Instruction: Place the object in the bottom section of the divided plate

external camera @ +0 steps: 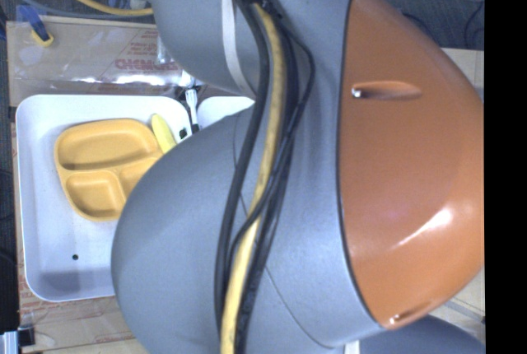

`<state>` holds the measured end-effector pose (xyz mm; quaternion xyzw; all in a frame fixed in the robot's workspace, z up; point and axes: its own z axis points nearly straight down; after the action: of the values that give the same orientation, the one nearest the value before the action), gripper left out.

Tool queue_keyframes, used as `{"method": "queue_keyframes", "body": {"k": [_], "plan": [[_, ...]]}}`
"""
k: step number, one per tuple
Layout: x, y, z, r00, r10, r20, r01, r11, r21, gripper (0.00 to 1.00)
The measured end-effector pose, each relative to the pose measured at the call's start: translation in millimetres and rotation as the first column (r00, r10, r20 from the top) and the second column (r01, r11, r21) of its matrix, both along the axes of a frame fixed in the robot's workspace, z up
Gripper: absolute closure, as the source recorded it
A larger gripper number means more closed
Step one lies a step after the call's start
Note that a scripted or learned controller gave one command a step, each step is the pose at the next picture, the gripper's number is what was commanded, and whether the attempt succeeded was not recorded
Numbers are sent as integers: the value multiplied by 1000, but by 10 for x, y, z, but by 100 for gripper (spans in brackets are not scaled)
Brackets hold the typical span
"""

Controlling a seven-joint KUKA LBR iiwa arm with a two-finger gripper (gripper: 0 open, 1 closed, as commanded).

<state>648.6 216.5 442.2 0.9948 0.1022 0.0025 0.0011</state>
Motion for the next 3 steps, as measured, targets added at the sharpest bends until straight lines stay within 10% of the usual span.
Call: {"method": "queue_keyframes", "body": {"k": [1,2,3], "plan": [[25,13,-2,1000,30,1,-30,1000,-1,0],[-23,40,-798,954,298,-14,-298,954,4,0],[-25,4,-4,1000,0,-6,0,1000,1,0]]}}
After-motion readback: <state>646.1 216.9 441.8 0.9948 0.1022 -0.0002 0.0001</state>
